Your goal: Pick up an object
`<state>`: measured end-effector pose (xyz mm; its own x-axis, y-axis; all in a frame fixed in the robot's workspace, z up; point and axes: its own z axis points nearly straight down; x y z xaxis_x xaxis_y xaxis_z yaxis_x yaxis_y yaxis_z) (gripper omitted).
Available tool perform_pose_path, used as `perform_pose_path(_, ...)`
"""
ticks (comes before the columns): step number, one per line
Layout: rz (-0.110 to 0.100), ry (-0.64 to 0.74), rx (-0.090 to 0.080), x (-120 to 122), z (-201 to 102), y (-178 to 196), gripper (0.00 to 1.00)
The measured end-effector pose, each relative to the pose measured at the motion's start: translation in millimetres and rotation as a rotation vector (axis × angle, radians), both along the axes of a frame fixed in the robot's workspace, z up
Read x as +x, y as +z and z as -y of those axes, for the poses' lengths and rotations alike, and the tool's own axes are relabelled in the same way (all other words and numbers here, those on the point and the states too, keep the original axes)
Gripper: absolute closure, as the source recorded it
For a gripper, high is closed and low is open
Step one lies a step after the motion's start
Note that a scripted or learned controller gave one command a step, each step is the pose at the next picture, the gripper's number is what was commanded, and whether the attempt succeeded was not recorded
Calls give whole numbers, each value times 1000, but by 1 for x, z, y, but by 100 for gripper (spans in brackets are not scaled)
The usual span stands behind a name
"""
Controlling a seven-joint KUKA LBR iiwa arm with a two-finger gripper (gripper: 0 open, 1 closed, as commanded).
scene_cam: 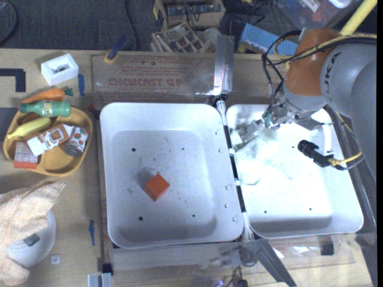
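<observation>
Orange cube point(157, 186) sits alone in left bin point(119, 124), centre-left. Jaws point(251, 129) hover over right bin point(347, 220) near the divider, well apart from cube; can't tell their state. Approach step: next move needs travel left, then descent.

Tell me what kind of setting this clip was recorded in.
Most likely a robotics lab bench set up for grasping trials: two shallow white plastic bins sit side by side, a small orange block lies in the left one, and loose black cables and equipment crowd the floor behind.
</observation>
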<state>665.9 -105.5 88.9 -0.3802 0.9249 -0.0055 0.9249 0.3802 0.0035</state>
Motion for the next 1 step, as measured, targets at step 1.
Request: perform_pose_path(1,0,0,0,0,0,0,0)
